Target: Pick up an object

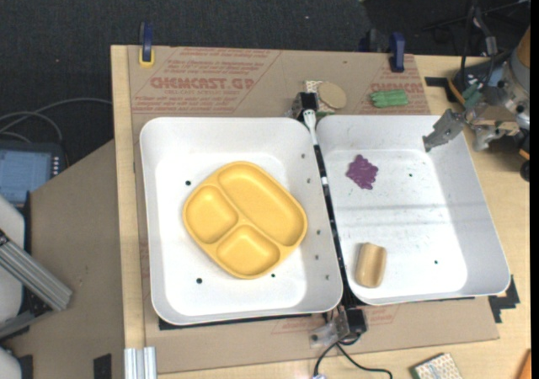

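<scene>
nothing is lifted yet, as i read it: the purple object point(362, 171) and tan cylinder point(370, 264) lie in the right bin point(472, 226). my gripper point(440, 135) hangs at its far corner; i cannot tell its state.

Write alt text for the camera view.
Two white bins sit side by side on a bench: the left bin holds a yellow divided plate, the right bin a purple clump and a tan cylinder. The pincer hovers at its far right corner.
</scene>
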